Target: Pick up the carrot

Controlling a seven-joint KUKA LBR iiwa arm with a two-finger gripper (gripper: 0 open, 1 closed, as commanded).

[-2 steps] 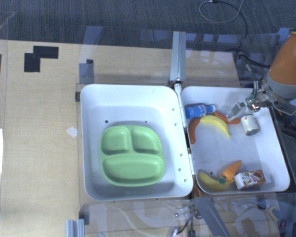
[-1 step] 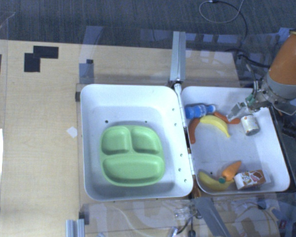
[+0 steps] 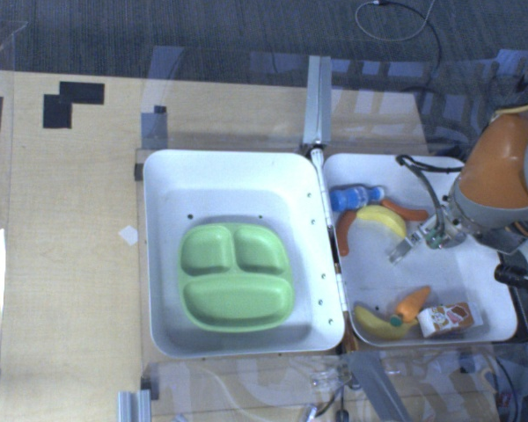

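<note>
Carrot (image 3: pixel 413 304) beside banana (image 3: pixel 377 321)

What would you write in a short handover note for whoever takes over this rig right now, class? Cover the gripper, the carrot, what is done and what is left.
Gripper: over the right bin, near its middle, just right of the yellow banana-like piece. Nothing shows between its fingers.
Carrot: lying at the near side of the right bin, touching a small banana on its left and a small carton on its right.
Also in that bin: a blue bottle at the far left corner.
Left bin: holds a green divided plate.
Done: nothing yet; the carrot is not picked up.
Left: move toward the near side, grasp the carrot, lift.
</note>
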